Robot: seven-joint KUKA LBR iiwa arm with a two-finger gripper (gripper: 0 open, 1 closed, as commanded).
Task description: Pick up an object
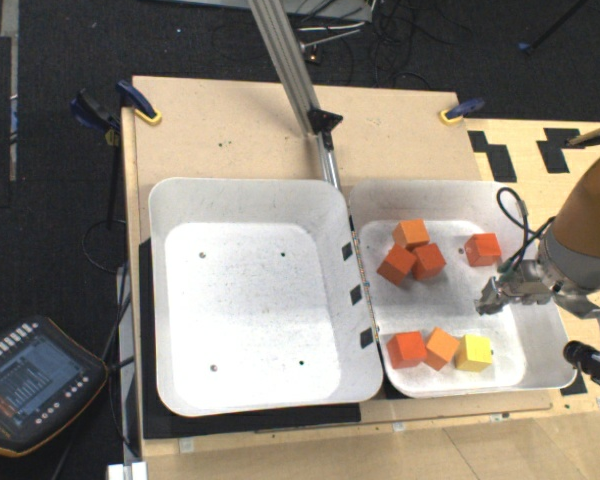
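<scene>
1. The gripper [492, 300] hangs over the right bin [540, 373], near its right wall.
2. A lone orange cube [482, 249] lies at about 12 o'clock from it, near but apart.
3. The yellow cube [475, 352] lies at about 6 o'clock (beside two orange cubes [425, 348]).
4. Three orange cubes [412, 254] are piled at about 10 o'clock.
5. Whether the gripper is apart or together, I cannot tell; nothing is seen held in it.

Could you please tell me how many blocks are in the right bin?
7: three clustered upper middle, one orange near the gripper, and orange, light orange, yellow along the front.
</scene>
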